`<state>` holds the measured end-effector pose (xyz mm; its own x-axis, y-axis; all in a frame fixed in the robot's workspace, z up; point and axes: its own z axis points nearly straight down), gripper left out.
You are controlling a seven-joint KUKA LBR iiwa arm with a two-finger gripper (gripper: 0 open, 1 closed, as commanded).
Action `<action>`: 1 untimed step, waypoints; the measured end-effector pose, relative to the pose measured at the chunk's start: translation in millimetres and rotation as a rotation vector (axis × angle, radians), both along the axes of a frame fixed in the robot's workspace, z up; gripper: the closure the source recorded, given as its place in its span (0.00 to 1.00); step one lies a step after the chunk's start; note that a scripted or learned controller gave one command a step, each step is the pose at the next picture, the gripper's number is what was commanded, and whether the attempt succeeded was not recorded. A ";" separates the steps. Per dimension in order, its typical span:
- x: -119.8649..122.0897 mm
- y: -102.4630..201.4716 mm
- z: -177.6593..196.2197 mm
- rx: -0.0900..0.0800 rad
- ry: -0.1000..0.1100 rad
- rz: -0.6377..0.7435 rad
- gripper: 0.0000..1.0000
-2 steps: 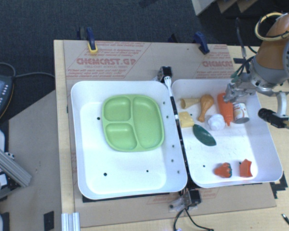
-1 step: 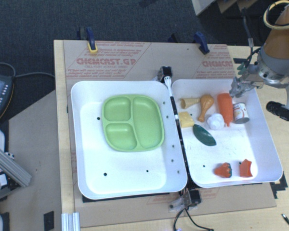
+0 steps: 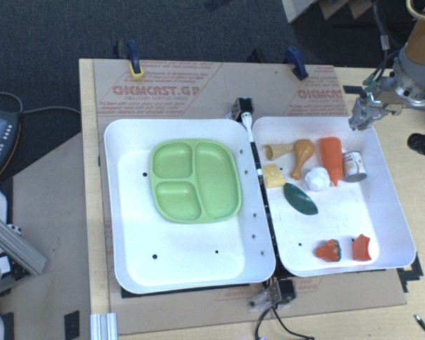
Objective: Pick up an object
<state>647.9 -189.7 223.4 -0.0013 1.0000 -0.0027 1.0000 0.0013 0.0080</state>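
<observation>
Arm (image 3: 418, 55) enters from right; gripper (image 3: 363, 113) angled downward, holding nothing.

right bin (image 3: 389, 190) | carrot (image 3: 331, 159) lying lengthwise, upper middle | can (image 3: 353, 166) on its side, touching carrot

Bins (image 3: 127, 211): white plastic, smooth, slight sheen. Green tray (image 3: 196, 180): matt plastic, moulded compartments. Surface (image 3: 156, 91): raw board, looks like plywood or cardboard, matt, with red print. Toy food looks like plastic: carrot (image 3: 331, 159) and drumstick (image 3: 301, 156) smooth, leaf (image 3: 300, 198) dark and slightly glossy. Can (image 3: 353, 166): shiny metal end, paper-like label. Gripper (image 3: 361, 119): bare grey metal. Floor (image 3: 71, 20): dark carpet, rough weave.
</observation>
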 end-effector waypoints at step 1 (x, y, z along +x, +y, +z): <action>-19.4 42.9 -6.1 0.004 0.010 0.002 1.00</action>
